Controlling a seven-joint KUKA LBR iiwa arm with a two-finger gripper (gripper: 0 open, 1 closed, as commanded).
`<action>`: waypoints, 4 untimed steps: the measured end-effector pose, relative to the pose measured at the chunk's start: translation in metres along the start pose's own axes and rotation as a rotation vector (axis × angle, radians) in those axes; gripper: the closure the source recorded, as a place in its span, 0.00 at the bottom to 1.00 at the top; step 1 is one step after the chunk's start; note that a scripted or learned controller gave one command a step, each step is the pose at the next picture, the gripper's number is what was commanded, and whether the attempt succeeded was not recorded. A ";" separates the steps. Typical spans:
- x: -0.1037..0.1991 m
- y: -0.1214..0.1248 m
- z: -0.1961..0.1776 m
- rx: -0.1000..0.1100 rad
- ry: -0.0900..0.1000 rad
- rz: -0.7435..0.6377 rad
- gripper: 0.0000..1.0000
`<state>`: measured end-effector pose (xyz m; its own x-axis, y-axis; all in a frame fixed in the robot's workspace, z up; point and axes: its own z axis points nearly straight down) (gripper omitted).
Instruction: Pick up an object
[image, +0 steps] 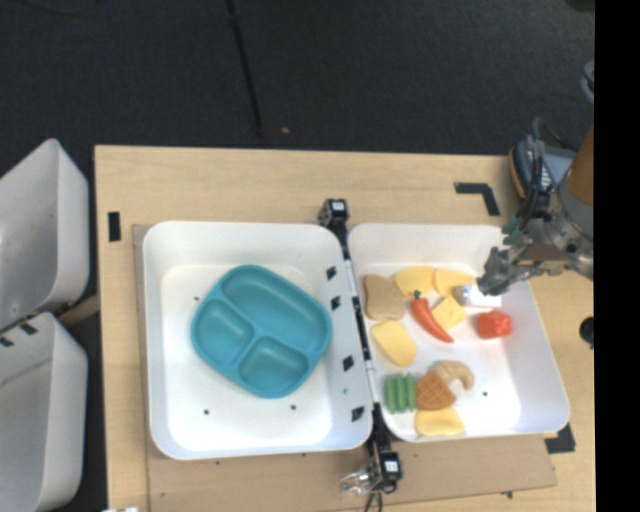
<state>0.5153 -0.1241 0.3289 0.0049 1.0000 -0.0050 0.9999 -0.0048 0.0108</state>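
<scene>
The arm is reaching in from the right, and its gripper (487, 287) is hanging low over the far right part of the right bin (540, 385), just above the toy food lying there. Whether the gripper is grasping anything cannot be told, since its tip is blurring into a small pale patch on the bin floor and nothing is showing clearly caught in it. The nearest objects to the tip are a yellow cheese-like wedge (449, 314) just to its left and a red tomato-like piece (492, 324) sitting just nearer and slightly right. A red chili pepper (431, 318) is lying slantwise beside the wedge, touching it, and two yellow slices (432, 279) are resting at the far side of the pile. Further left, a brown bread slice (381, 296) is lying close to the divider, with a pale yellow lump (394, 343) just nearer than it. At the near end of this bin a green ridged piece (399, 391), a waffle-patterned orange piece (434, 393), a tan croissant (455, 372) and another yellow slice (439, 424) are clustering together. The left bin (170, 420) is holding a teal divided plate (260, 330), sitting flat and well apart from the gripper.
</scene>
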 end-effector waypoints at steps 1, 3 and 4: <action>-0.007 0.048 0.222 0.023 0.006 -0.004 1.00; 0.191 0.009 0.129 0.014 0.010 -0.020 1.00; 0.221 -0.024 0.042 0.005 0.008 -0.013 1.00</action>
<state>0.4928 0.0965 0.2854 -0.0083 1.0000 0.0028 1.0000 0.0083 0.0055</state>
